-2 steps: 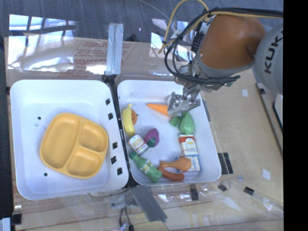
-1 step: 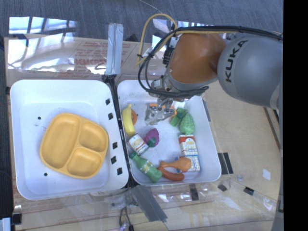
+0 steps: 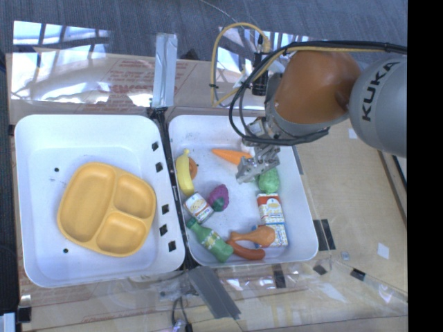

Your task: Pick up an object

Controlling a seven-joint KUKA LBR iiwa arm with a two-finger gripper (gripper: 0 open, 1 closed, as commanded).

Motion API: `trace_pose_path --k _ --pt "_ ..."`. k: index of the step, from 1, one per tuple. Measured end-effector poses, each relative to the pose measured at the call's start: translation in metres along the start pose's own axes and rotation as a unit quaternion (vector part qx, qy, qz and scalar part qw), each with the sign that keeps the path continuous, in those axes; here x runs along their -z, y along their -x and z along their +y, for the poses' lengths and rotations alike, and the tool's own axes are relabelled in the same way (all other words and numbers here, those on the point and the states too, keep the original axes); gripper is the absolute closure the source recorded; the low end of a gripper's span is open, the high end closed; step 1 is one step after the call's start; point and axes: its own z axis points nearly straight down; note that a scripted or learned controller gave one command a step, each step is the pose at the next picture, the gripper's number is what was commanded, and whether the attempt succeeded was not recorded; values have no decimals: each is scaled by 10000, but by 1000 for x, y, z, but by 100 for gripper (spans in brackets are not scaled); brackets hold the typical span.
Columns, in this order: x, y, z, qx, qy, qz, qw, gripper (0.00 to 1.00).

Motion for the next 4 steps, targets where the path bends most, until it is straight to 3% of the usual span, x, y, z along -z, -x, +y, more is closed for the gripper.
trace_pose_path --k 1,2,3,4 --pt "0 1 0 3 4 -5 10000 0" --pt "-63 23 -24 102 -28 -10 9999 0" --pt "104 -49 -24 -147 -50 21 9999 0" --pt "-64 -57 -46 492 -25 -9 9988 0"
